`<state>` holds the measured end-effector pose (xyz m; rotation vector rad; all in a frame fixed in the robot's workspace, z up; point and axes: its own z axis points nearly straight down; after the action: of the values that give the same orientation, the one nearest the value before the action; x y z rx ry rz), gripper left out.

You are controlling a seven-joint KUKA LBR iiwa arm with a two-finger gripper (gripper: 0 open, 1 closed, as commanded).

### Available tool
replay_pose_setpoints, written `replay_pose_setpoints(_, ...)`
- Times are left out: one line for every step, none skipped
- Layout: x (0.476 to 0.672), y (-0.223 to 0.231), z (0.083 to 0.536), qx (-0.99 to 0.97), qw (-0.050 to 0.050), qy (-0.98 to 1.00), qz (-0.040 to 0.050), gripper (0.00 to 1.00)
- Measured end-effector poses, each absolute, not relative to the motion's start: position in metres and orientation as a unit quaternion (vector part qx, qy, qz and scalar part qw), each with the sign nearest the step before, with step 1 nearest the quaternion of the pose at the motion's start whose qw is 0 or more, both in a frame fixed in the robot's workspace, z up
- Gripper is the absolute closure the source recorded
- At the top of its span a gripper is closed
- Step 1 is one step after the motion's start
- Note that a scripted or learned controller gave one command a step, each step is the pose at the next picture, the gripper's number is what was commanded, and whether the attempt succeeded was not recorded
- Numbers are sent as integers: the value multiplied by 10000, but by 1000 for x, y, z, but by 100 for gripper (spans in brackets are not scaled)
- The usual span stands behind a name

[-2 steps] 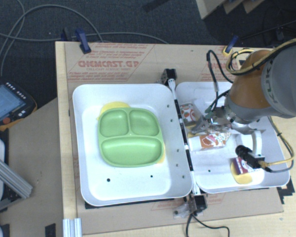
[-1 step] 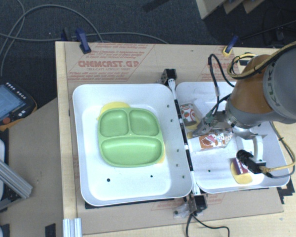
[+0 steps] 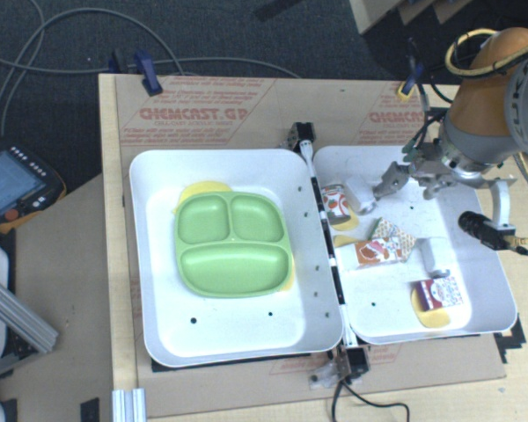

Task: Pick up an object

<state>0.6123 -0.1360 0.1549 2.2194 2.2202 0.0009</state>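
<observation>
Packets (image 3: 385, 246) lie scattered in the right bin (image 3: 493, 319), centre-right of frame; the arm reaches in from the upper right, its end effector (image 3: 383, 190) tilted low, state indiscernible.

A robotics lab: loose cables (image 3: 62, 25) at ten o'clock, a teach pendant (image 3: 13, 187) at nine, a clamped cardboard-covered bench (image 3: 202, 108).

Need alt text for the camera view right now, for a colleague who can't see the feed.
The grey arm reaches in from the right, its gripper over the far part of the right bin, which holds a few small packets. The left bin holds a green divided tray lying over something yellow.
</observation>
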Motion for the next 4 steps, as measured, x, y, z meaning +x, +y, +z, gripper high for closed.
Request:
replay_pose_setpoints(591,-87,185,7067,-10,7075,-1,0)
replay_pose_setpoints(578,-120,165,7073,-6,7069,-7,0)
replay_pose_setpoints(560,-100,88,7076,42,7066,19,0)
replay_pose_setpoints(561,-102,99,7081,84,7061,23,100)
